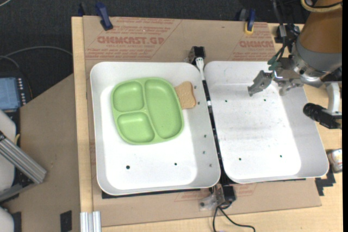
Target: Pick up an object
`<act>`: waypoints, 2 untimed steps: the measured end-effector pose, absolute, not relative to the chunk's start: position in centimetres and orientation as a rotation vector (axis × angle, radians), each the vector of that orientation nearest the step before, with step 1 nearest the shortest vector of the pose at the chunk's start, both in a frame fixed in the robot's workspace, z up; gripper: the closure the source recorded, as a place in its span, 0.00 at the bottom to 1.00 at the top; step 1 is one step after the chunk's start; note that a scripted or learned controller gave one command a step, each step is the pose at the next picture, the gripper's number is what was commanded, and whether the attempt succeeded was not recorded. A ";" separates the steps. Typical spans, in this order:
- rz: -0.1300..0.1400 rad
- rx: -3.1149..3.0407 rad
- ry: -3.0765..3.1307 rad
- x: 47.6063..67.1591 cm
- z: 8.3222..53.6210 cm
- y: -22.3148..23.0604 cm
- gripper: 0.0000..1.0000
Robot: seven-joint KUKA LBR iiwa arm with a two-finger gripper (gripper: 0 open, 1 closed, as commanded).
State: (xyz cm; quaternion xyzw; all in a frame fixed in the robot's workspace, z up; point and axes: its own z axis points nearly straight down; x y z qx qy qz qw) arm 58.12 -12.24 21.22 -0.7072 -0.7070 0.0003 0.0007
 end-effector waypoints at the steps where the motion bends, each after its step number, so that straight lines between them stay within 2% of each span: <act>1: -0.002 -2.222 -2.223 58.2 22.3 -12.2 1.00; 2: 0.005 -2.215 -2.217 53.1 19.5 -8.8 1.00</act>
